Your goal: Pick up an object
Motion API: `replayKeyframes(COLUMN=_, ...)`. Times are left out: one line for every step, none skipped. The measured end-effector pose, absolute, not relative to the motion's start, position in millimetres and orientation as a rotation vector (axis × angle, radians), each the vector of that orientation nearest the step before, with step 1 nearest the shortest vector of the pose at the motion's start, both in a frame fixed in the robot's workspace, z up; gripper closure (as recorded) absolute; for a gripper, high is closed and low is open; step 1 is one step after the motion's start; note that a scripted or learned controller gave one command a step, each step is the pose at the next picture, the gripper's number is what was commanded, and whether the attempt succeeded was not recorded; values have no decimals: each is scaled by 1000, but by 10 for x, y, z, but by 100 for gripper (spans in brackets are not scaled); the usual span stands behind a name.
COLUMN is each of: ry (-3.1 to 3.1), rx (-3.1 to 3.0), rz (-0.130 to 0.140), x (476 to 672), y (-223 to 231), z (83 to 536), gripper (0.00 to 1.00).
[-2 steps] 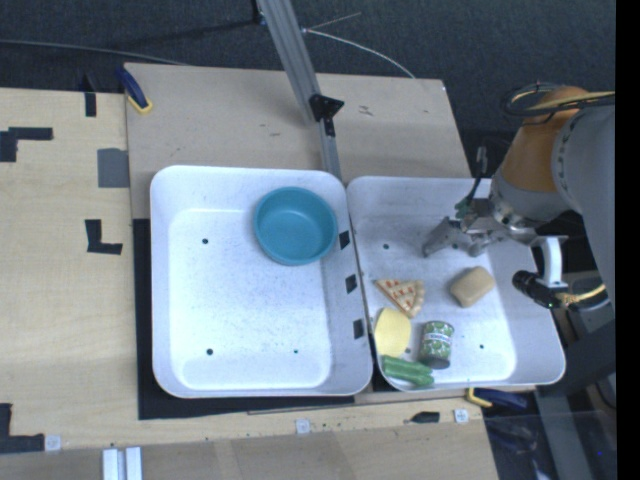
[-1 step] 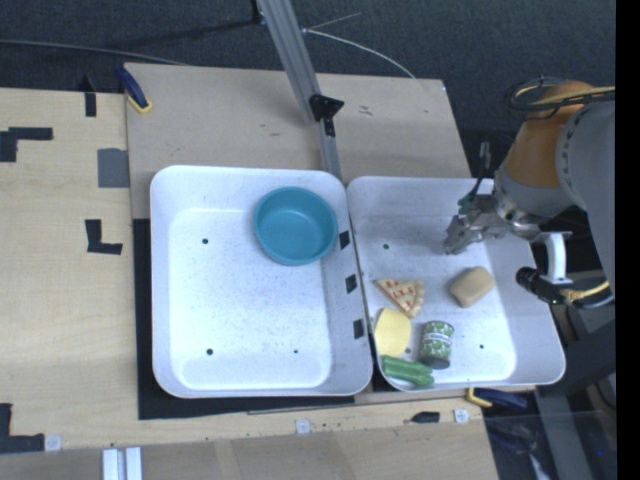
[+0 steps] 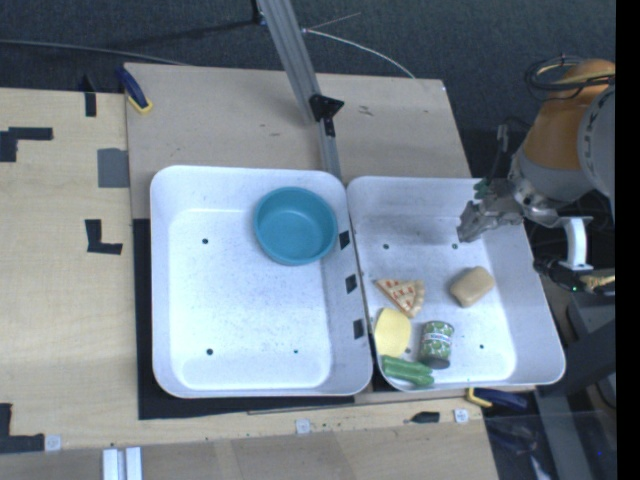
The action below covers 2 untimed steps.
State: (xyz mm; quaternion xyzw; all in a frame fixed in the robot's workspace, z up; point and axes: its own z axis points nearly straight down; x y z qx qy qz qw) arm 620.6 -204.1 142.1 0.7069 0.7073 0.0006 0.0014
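Note:
The right bin (image 3: 420,218) holds a tan bread-like lump (image 3: 471,286), a pizza slice toy (image 3: 401,293), a yellow piece (image 3: 394,332), a green can (image 3: 436,343) and a green pod (image 3: 407,372) at its front edge. A blue bowl (image 3: 295,225) sits at the back of the left bin (image 3: 200,298). My gripper (image 3: 470,227) hangs over the right bin's back right part, above and behind the tan lump, with nothing visibly between its fingers.
A slanted metal pole (image 3: 300,68) runs from the top down to the seam between the bins. The arm's orange band (image 3: 560,138) and cables crowd the right side. Tape marks lie on the wooden bench (image 3: 60,218) at left.

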Motion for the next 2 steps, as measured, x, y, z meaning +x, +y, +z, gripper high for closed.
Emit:
replayKeyframes(ry=2221, rx=2215, rz=4, x=6181, y=-1962, z=2015, gripper=100)
replayKeyframes(ry=2219, rx=2216, rz=4, x=6188, y=-2018, z=2641, gripper=100)
